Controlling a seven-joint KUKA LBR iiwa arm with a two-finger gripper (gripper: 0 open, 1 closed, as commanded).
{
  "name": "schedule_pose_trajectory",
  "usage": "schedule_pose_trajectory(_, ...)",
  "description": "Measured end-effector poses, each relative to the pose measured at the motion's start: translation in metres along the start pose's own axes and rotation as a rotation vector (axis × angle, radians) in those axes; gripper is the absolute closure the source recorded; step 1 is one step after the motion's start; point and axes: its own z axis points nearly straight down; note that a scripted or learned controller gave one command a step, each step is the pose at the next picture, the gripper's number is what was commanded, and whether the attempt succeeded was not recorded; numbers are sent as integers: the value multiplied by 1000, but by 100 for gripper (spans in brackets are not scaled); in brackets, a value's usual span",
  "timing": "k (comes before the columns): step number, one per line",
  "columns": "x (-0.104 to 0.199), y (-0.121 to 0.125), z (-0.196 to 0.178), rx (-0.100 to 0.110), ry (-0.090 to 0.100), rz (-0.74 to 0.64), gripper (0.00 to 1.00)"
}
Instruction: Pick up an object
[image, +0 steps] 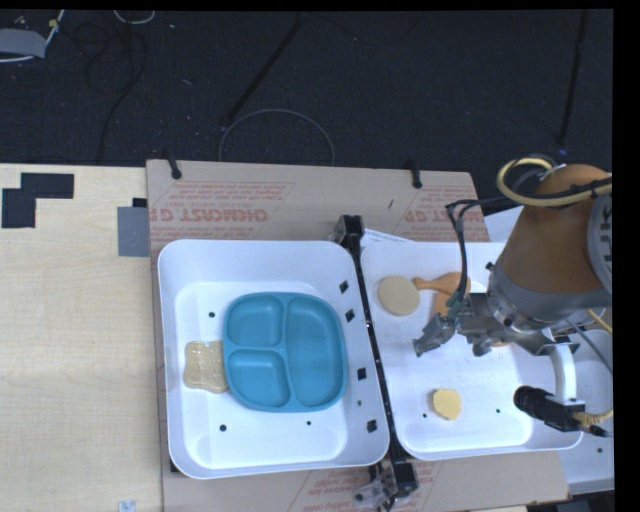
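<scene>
- The end effector (432, 338) is being held over the right bin (500, 440), between the tan disc (399, 296) on the far side and the yellow piece (446, 404) on the near side.
- Nothing is being seen between its fingers, and how wide they are set cannot be told.
- The disc, the yellow piece and an orange item (447, 283) just beside the disc are all lying on the bin floor, so no pick is being judged as done.
- In the left bin (180, 270), a blue tray (284, 351) and a pale sponge (204, 366) touching its left edge are being left alone.
- Descent, closing and lifting are being counted as outstanding.
</scene>
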Motion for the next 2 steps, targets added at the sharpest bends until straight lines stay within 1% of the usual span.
schedule_pose_trajectory(1, 0, 3, -6, -12, -1, -2, 0)
schedule_pose_trajectory(2, 1, 6, 38, -8, -1, -2, 0)
